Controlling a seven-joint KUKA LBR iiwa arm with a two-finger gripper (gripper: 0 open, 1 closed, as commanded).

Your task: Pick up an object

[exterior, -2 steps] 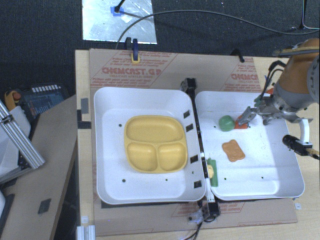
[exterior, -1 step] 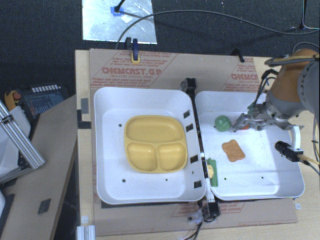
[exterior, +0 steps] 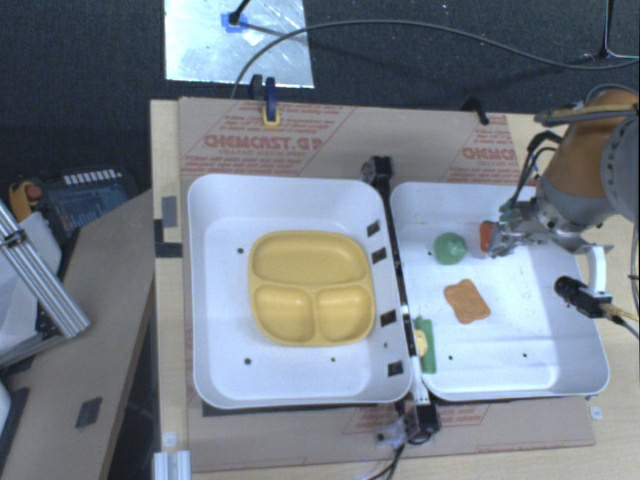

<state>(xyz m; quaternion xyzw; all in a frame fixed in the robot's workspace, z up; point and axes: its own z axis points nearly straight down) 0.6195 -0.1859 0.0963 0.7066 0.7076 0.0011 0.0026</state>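
In the right bin (exterior: pixel 520 368) lie a green ball (exterior: pixel 449 248), a flat orange-brown piece (exterior: pixel 466 301) and, by the left wall, a small green and yellow item (exterior: pixel 423 344). My gripper (exterior: pixel 497 239) reaches in from the right, low over the bin's upper right part. A small red-orange object (exterior: pixel 486 235) sits right at its fingertips, to the right of the green ball. Whether that object is held I cannot make out.
The left bin (exterior: pixel 215 268) holds a yellow compartment tray (exterior: pixel 310 286). A black divider (exterior: pixel 392 278) with clips runs between the bins. Cables cross the dark floor behind the bench. A black attachment (exterior: pixel 580 296) of the arm hangs over the right bin's right side.
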